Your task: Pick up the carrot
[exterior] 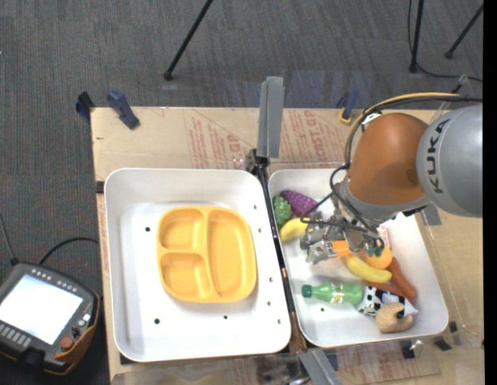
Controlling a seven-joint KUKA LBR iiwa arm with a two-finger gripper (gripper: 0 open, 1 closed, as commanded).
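Your gripper (325,243) hangs low in the right bin (429,251); you cannot tell its state. The carrot (403,280) lies well to its right, touching a banana (367,269) and an orange (380,253), so a descent here risks catching those instead.

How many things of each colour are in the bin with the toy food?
Yellow: 2, the bananas
Orange: 2, the orange and the carrot
Green: 2, the bottle and a bumpy green fruit
Purple: 1, the grapes
Black and white: 1, a toy
Tan: 1, a lumpy toy
Total: 9
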